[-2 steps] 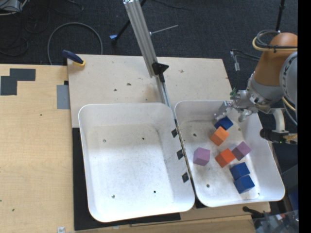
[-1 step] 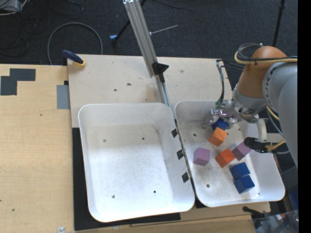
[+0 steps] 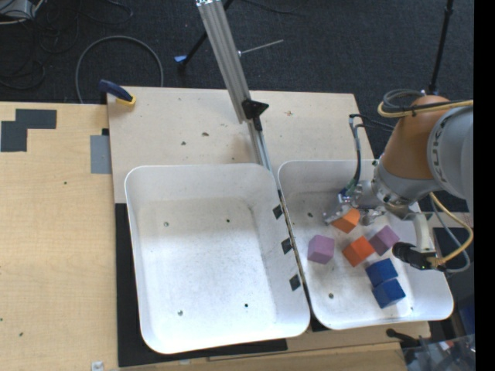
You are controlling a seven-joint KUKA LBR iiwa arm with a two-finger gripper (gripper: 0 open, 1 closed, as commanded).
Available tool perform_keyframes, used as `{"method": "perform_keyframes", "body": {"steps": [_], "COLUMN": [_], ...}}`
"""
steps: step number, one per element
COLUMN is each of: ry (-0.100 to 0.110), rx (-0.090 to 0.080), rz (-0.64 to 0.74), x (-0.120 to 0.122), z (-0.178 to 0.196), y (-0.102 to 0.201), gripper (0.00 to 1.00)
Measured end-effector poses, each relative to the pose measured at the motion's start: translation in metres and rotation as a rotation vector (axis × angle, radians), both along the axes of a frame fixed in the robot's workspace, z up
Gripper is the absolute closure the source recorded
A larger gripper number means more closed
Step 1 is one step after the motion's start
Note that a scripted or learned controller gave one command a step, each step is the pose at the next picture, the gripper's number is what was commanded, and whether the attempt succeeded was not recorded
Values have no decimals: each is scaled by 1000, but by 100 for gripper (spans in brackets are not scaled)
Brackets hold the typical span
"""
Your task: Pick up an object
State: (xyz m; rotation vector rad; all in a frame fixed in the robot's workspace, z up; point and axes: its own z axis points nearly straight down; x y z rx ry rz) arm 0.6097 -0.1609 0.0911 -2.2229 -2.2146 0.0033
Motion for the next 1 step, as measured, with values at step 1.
{"method": "perform_keyframes", "body": {"steps": [1], "ry": [-2], "rx": [0], "rz": [-5], "x": [1], "z": [9], "y": [-2], "gripper": [100]}}
